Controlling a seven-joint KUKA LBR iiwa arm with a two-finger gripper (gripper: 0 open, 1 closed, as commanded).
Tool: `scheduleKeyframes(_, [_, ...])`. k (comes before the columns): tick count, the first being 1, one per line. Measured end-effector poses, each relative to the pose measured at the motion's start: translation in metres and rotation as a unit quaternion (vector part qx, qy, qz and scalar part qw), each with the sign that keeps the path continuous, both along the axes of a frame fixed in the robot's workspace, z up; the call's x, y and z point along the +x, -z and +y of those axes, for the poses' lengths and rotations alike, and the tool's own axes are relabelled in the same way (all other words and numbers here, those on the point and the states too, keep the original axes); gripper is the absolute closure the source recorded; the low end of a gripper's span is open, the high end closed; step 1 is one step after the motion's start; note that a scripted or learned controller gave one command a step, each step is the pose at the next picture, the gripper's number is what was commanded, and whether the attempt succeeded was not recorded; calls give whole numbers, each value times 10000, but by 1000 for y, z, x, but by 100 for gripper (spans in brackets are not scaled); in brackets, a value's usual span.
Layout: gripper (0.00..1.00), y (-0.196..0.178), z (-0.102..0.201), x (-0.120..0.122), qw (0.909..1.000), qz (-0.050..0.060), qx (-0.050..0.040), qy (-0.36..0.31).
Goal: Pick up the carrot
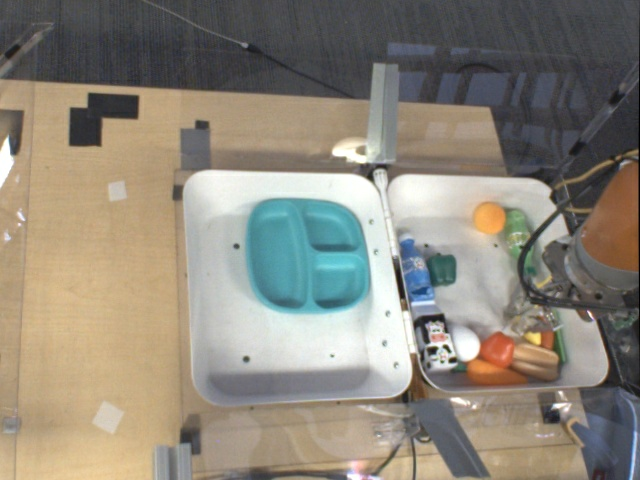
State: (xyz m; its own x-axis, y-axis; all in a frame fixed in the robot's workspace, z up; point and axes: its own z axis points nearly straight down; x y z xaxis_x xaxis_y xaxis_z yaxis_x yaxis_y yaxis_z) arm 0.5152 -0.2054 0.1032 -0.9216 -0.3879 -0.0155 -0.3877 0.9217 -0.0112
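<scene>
The gripper (pixel 532 316) hangs low in the right bin (pixel 455 190), whether parted or closed I cannot tell, with one carrot (pixel 494 373) just below-left of it beside one red piece (pixel 497 349) and one white egg (pixel 466 345).

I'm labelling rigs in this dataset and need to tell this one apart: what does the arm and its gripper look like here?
The arm comes in from the view's right as a rounded orange band above a grey, ring-shaped wrist. Black cables, with one yellowish one, loop around it on the left and upper sides. The gripper below is a small, metallic grey assembly, too cluttered and blurred to make out further detail or any markings.
</scene>
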Motion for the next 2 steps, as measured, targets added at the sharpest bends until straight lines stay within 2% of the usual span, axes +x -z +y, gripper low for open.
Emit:
scheduleKeyframes(1, [100, -303, 0, 31, 10000, -25, -15, -3])
scheduleKeyframes(2, [100, -50, 2, -9, 9963, 106, 38, -855])
